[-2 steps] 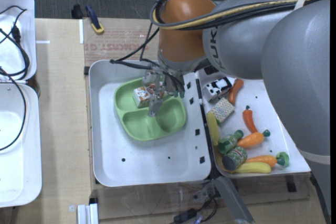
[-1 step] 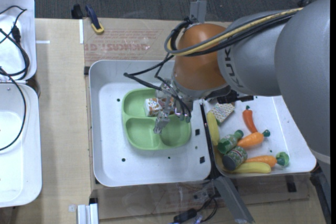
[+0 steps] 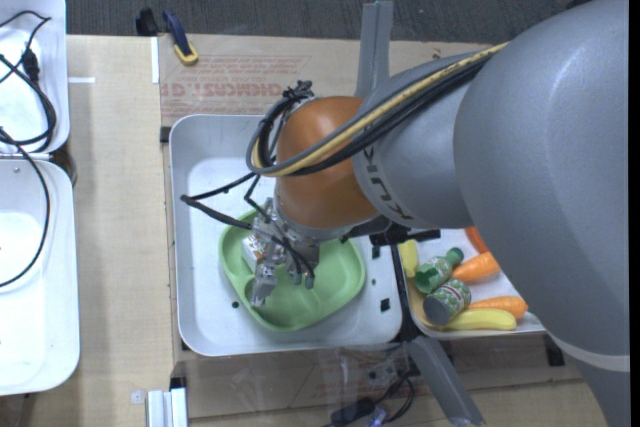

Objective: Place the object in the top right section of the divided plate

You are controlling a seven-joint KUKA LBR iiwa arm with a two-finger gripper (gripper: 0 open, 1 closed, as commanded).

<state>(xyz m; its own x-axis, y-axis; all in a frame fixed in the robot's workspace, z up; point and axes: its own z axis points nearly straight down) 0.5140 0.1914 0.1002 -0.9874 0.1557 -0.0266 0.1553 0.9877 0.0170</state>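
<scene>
Nearest the camera, the grey arm with its orange band reaches in from the right and covers much of the left bin. Beneath its wrist, the two-finger gripper hangs directly over the green divided plastic plate, which lies in the white shallow bin. Whether the gripper is spread or closed cannot be told, nor whether anything sits in it; no object is discernible there. Candidate objects lie to the right: a small green bottle with a red label, an orange carrot-shaped toy and a yellow banana-shaped toy sit together in the adjoining white bin, near the gripper. The plate's top right section is judged to lie under the wrist, hidden.
</scene>
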